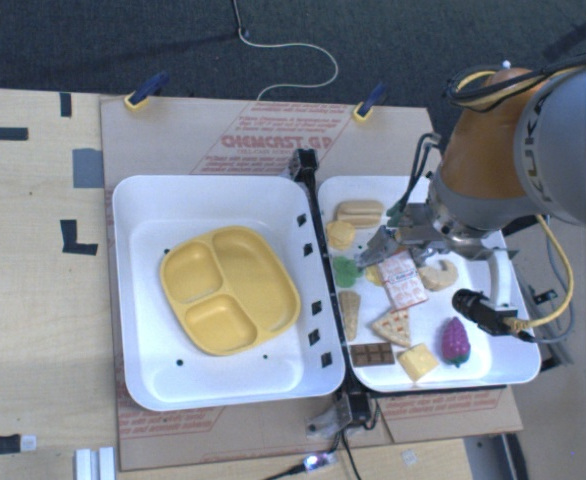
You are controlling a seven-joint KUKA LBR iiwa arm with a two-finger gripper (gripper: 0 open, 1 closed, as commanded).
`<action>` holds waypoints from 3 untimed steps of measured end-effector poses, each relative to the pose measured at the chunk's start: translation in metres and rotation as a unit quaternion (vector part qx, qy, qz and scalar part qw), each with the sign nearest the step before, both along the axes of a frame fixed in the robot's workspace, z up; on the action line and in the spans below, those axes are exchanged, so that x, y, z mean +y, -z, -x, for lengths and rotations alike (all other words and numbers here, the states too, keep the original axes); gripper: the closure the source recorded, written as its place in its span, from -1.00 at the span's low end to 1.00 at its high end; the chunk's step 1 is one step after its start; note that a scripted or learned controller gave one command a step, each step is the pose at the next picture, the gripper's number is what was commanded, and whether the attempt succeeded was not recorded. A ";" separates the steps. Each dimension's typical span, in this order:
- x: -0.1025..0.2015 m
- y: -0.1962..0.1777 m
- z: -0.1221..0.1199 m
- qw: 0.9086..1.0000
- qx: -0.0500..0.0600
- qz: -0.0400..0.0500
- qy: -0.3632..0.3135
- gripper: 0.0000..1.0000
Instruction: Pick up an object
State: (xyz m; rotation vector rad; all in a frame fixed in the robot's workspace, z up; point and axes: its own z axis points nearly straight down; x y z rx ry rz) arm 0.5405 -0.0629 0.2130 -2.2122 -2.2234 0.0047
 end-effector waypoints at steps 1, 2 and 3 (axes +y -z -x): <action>0.052 -0.015 0.007 1.000 -0.001 0.000 -0.001 1.00; 0.062 0.000 0.020 1.000 0.001 0.001 0.002 1.00; 0.070 -0.019 0.021 1.000 -0.002 0.001 0.001 1.00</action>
